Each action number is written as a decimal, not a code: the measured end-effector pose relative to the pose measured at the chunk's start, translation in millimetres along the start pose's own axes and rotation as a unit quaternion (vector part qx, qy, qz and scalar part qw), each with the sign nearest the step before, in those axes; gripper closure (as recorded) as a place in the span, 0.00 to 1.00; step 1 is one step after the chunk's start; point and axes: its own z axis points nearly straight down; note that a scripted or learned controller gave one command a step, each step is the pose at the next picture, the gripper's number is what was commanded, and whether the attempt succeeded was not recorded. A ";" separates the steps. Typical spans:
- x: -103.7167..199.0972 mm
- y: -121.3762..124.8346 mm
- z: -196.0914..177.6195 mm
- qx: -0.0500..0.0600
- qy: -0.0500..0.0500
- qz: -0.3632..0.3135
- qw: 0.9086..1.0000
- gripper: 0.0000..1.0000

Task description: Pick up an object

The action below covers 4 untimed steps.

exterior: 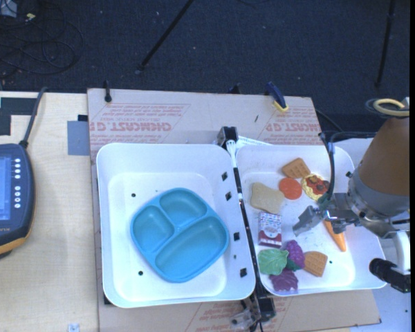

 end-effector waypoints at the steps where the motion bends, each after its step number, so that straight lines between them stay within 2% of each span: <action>1: 10.2 82.6 125.8 -0.003 0.003 -0.001 1.000 0.00; 2: 27.8 135.3 120.5 -0.004 0.000 -0.001 1.000 0.00; 3: 19.8 165.7 120.7 -0.002 0.001 -0.003 1.000 0.00; 4: 13.3 65.1 119.7 -0.003 0.001 0.002 1.000 0.00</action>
